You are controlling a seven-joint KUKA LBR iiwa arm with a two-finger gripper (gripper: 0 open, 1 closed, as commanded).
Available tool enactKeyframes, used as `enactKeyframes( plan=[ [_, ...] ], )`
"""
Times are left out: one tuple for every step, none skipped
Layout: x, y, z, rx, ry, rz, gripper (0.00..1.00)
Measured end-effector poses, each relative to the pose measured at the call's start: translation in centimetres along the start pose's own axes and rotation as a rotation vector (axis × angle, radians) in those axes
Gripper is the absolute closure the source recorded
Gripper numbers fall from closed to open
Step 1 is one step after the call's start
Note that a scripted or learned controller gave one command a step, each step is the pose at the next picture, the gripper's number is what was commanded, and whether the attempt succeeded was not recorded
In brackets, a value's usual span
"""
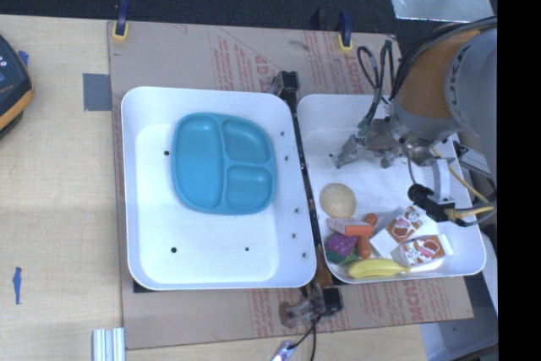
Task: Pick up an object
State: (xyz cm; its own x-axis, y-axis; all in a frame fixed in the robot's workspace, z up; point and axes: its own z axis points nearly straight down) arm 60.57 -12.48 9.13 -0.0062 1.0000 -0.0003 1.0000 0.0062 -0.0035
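My gripper (pixel 362 150) hangs over the bare upper part of the right bin (pixel 314 116), below the grey arm with its orange band (pixel 423 84). It stands above and a little right of a beige ball (pixel 338 200), apart from it. Lower in that bin lie purple grapes (pixel 341 247), an orange carrot (pixel 364 237), a yellow banana (pixel 376 269) and two red-and-white cartons (pixel 407 226) (pixel 423 251). Nothing shows in the gripper's grasp.
The left bin (pixel 144 258) holds a blue divided plate (pixel 224 162). A black clip (pixel 288 84) sits where the two bins meet at the back. Cables (pixel 376 68) loop beside the arm. A yellow-and-black device (pixel 10 84) lies at the far left.
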Motion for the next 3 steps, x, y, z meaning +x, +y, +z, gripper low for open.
enactKeyframes(
  plan=[
    [-2.1, -12.5, -0.1, -0.009, -0.004, 0.000, 0.00],
    [-4.1, -3.8, -0.1, -0.002, 0.000, 0.003, 0.00],
    [-7.5, -1.8, -0.1, -0.002, 0.000, 0.004, 0.00]
  ],
)
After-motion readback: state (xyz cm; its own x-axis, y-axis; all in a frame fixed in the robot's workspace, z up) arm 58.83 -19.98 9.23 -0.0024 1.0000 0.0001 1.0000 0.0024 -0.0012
